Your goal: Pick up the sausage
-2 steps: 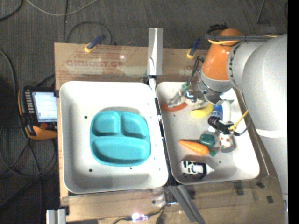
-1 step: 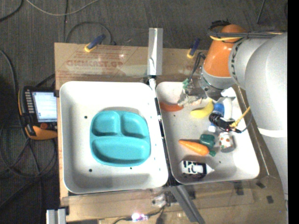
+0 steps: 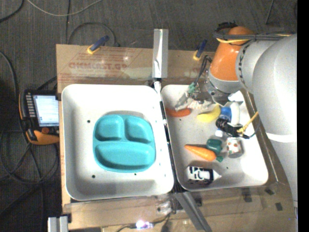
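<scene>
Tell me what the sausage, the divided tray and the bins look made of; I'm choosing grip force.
The reddish-orange curved sausage looks like smooth moulded plastic: even colour, soft sheen, probably a toy. The turquoise three-compartment tray looks like matte rigid plastic with rounded moulded edges. The two shallow white bins seem glossy thin plastic, though the view leaves that open.

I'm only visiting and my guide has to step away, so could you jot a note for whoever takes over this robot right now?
Gripper: low in the right bin, at its upper-left corner; whether it is open or shut cannot be told.
Sausage: reddish-orange, lying on the bin floor by the left wall, right beside the gripper; nothing shows it gripped.
Nearby: banana, carrot. The teal tray sits in the left bin.
Done: the arm has reached the sausage.
Left: grasp and lift it.
</scene>
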Tool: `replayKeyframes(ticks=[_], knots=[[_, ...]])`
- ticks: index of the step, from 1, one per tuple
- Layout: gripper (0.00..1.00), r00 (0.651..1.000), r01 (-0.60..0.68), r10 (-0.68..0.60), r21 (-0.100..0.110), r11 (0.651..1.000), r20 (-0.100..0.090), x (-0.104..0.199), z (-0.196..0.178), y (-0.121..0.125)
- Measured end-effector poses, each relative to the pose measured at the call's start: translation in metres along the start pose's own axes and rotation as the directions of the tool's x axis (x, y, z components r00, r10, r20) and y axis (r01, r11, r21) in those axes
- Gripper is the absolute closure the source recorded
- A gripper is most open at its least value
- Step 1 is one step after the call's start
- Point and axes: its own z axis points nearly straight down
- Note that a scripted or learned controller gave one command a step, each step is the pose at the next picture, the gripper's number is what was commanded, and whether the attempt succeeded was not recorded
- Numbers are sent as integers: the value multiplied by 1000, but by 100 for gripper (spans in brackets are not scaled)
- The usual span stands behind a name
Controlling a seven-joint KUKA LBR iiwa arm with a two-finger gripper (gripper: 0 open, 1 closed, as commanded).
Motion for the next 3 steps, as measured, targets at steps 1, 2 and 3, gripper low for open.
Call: replayKeyframes(ticks=[1,2,3], knots=[[0,996,85,-85,-7,996,1,1,8,-7],[100,996,87,-87,9,996,-4,3,6,-11],[100,929,369,-369,29,929,-17,13,-74,-41]])
